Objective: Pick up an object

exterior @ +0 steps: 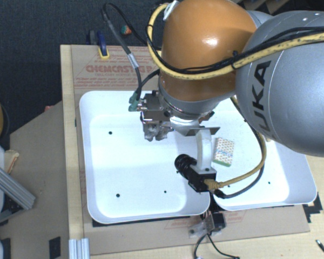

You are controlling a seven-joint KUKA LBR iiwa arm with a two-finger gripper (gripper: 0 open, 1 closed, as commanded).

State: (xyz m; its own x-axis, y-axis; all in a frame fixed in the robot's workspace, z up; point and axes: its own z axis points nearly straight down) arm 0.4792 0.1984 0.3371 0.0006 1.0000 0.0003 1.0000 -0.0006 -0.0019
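Observation:
A small rectangular pad [224,151] with a green-dotted pale face and a tan edge lies in the right bin [281,190], close to the divide between the bins. My gripper [154,129] hangs over the upper middle of the left bin [124,198], left of the pad and apart from it. The arm's large orange and grey wrist covers much of the gripper from above. Nothing shows beneath or beside the gripper on the white floor.
A black fitting [193,172] with a yellow cable hangs off the arm over the bins' shared rim. The arm's grey body covers the upper part of the right bin. A cardboard sheet [113,69] lies under both bins.

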